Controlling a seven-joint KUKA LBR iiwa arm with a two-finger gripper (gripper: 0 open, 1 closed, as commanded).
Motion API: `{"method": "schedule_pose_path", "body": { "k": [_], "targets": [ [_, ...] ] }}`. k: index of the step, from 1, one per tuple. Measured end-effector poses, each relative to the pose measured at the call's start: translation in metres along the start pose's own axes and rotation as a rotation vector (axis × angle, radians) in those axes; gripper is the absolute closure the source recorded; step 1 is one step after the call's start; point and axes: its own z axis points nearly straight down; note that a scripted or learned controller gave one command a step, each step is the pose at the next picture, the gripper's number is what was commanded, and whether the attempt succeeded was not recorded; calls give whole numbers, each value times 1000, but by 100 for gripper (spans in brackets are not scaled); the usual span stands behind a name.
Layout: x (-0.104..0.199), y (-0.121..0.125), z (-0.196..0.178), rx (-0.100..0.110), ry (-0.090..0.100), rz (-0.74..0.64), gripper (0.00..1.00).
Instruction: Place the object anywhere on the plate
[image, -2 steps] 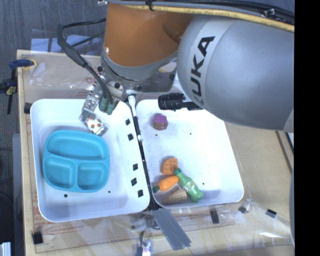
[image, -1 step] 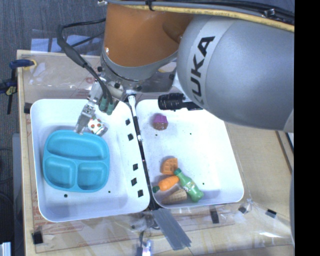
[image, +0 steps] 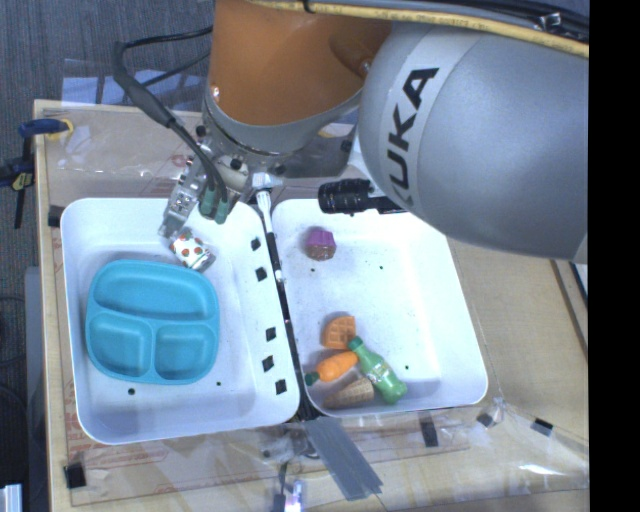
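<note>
Seen from above at a slant, two shallow white plastic bins sit side by side on a bench. The left bin (image: 100, 420) holds a light blue plastic plate (image: 152, 320) with three compartments. Just beyond the plate's far right corner lies a small white object with red spots (image: 191, 250), resting on the bin floor, off the plate. The grey arm with an orange band (image: 400, 100) reaches in from the right, and its two-finger gripper (image: 188, 212) hangs directly above that spotted object. Whether the gripper is open, closed or touching the object cannot be told from here. The right bin (image: 440, 300) holds a purple round item (image: 320, 243) near its far end, and, clustered at its near end, a brown waffle-like piece (image: 339, 330), an orange carrot (image: 335, 368) and a green bottle (image: 378, 371).
</note>
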Motion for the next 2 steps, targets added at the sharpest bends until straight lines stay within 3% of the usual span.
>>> {"method": "schedule_pose_path", "body": {
  "k": [1, 2],
  "targets": [
    [0, 0, 0, 0, 0, -1, 0],
    [1, 2, -10, -1, -2, -9, 100]
  ]
}}
